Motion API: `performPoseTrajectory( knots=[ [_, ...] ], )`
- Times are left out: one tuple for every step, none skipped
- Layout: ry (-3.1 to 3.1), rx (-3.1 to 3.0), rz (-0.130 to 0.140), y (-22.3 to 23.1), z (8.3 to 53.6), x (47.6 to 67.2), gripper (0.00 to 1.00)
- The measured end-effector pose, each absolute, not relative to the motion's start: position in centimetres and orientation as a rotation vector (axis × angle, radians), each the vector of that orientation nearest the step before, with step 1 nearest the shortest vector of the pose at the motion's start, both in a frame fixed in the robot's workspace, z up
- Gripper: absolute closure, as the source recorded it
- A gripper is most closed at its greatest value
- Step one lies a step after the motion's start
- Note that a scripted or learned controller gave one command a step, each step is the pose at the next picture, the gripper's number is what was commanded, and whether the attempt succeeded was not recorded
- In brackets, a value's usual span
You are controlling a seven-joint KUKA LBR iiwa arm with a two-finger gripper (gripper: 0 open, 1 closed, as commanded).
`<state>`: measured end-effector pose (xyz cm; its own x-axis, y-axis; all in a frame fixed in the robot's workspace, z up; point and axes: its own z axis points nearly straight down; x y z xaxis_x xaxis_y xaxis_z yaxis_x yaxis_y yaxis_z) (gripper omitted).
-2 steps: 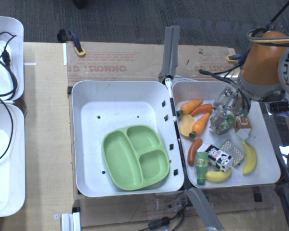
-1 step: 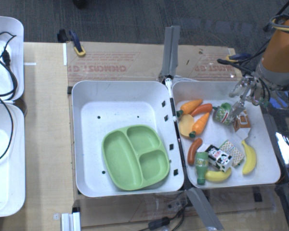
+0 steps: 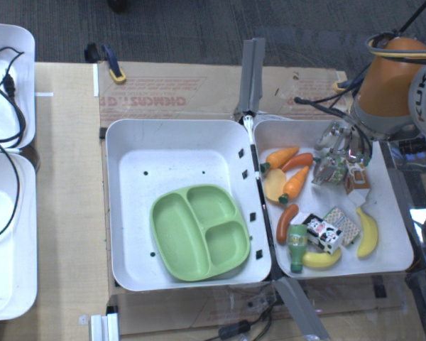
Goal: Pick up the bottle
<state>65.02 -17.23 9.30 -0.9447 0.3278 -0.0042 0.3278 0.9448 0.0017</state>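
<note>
Upper right of frame: gripper (image 3: 339,163) hangs low over right bin (image 3: 392,190), beside carrots (image 3: 290,168); cannot tell its state, metal blurred and cluttered. Green bottle (image 3: 297,246) lies near bin's lower edge, lower centre-right, touching sausage (image 3: 285,223) and banana (image 3: 320,259), beside cow-print box (image 3: 322,233). Well apart from gripper. Step judged: approach, grasp not begun. Next move calls for travel toward frame bottom-left, then descent over bottle, avoiding neighbours. Green divided plate (image 3: 199,231) sits in left bin (image 3: 121,190).
</note>
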Motion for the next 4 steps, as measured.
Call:
performPoseTrajectory(
  knots=[
    [3.095, 0.514, 0.002, -15.1, 9.3, 59.7, 0.0],
    [3.089, 0.518, 0.004, -15.1, 10.4, 59.9, 1.0],
    [3.119, 0.325, -0.005, -12.5, 9.4, 59.1, 1.0],
    [3.135, 0.072, 0.028, -17.8, 9.4, 63.2, 1.0]
  ],
)
